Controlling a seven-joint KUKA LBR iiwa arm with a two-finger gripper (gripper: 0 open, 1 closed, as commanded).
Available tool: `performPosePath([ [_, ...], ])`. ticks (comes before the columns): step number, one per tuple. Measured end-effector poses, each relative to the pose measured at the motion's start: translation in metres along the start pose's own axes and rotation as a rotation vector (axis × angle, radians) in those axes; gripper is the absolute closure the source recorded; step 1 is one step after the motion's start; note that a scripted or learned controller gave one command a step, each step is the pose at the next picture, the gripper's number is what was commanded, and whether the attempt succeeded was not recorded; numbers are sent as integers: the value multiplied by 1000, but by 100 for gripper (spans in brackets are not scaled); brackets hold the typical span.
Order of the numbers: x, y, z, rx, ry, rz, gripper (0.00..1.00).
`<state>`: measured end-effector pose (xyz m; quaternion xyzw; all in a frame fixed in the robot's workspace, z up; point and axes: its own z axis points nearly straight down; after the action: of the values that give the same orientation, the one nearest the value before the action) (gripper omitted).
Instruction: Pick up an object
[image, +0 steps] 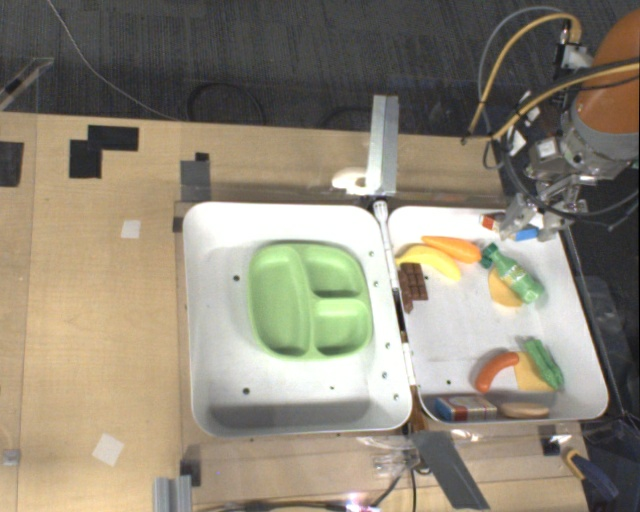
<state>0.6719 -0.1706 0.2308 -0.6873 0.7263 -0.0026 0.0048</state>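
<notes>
My gripper (533, 214) hangs over the far right corner of the right bin (590, 340), below the orange band of the arm. Just under it lie a small blue piece (526, 236) and a small red piece (488, 222); whether it touches them I cannot tell. Left of it rest an orange carrot (452, 246) and a yellow banana (432, 262). A green bottle (514, 277) lies tilted over a yellow fruit (500, 292). A brown chocolate bar (413, 284) sits by the bin's left wall.
At the right bin's near end lie a red sausage (494, 369), a green vegetable (546, 362) on a yellow piece (528, 378), and a small box (466, 408). The left bin (210, 300) holds a green divided plate (305, 298). Cables loop above the arm.
</notes>
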Motion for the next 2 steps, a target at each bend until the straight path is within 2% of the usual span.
performPosePath([
  [1,35,12,57,-8,-2,-262,100],
  [2,-41,16,-29,1,0,-143,100],
])
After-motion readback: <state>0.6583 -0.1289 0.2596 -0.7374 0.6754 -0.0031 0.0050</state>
